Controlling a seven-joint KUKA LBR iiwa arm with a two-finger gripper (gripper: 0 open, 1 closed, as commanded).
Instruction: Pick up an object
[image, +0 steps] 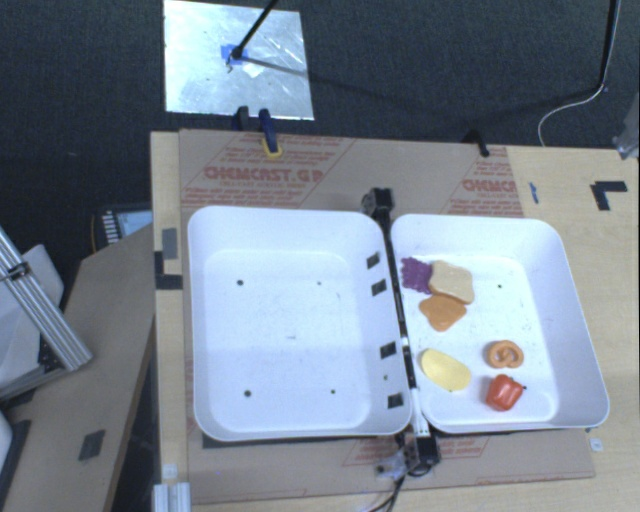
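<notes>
Two shallow white bins sit side by side at frame centre on a brown sheet printed "CHEMCAST" (262, 172). The left bin (198, 330) has a bare white floor w/ a few small dark dots. The right bin (574, 320) holds six small toy food items, all in its left and lower part.

Upper group, close to the seam between the bins:
- purple piece (415, 270), prob. grapes, nearest the seam
- tan bread-like slice (453, 282), touching the purple piece on its right
- orange flat piece (441, 312), just below the slice, touching or nearly so

Lower group:
- yellow oval piece (445, 370), near the seam, apart from the rest
- orange ring (504, 353), pretzel- or donut-like, right of the yellow oval
- red pepper (505, 392), just below the ring, near the bin's lower wall

All six lie flat on the bin floor; nothing is lifted. Gripper state: can't tell.

Small black clips (380, 288) run along the seam btw. the bins. At upper left of frame a shiny foil sheet (200, 70) lies on dark carpet, w/ blue clamps (266, 124) at the bench's top edge just below it. A thin white cable (575, 100) loops at upper right. An aluminium rail (40, 310) slants in at the left edge.
</notes>
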